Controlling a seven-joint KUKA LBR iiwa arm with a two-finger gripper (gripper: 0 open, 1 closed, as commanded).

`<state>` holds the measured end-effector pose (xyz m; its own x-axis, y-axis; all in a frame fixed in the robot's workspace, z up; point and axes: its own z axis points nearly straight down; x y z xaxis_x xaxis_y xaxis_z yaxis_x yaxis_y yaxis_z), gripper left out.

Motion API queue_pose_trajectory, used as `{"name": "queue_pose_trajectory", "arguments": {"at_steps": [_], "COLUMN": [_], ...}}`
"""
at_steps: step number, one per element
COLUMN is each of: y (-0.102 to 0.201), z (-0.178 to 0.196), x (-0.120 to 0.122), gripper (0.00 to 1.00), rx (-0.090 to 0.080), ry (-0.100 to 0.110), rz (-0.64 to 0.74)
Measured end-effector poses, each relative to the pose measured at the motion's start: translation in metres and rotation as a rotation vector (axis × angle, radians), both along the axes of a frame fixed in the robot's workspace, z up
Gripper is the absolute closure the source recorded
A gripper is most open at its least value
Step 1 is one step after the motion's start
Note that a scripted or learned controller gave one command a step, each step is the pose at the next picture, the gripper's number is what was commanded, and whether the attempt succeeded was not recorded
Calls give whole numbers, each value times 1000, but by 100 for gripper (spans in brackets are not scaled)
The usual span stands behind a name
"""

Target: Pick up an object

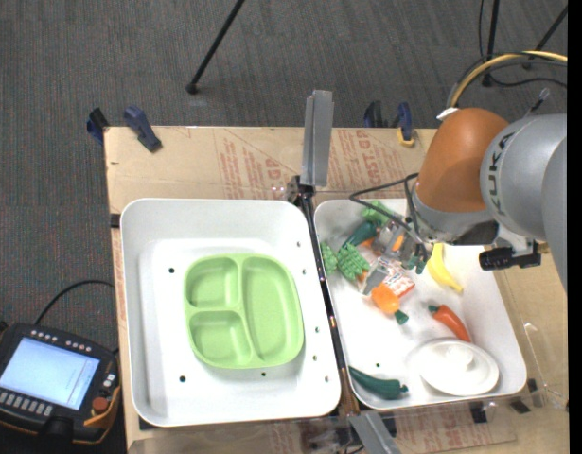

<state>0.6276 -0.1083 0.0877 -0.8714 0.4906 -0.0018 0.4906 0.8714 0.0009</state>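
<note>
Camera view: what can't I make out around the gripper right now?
- gripper: finger state and any grasp, blurred amid clutter under the wrist.
- green toy pieces: tangled and too small to separate.
- banana: upper end hidden by the arm.
- dark green vegetable: one end against the right bin wall.

I am working over a plywood bench (224,164) carrying two shallow white bins side by side, the left bin (139,301) and the right bin (513,343) touching along their inner rims. Blue clamps (139,126) are gripping the bench's far edge, with a grey upright post (317,149) standing between the bins.
</note>
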Motion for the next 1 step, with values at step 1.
{"name": "queue_pose_trajectory", "arguments": {"at_steps": [1], "y": [6], "z": [-1], "x": [-42], "gripper": [0], "rx": [0], "ry": [3], "rz": [-39]}}
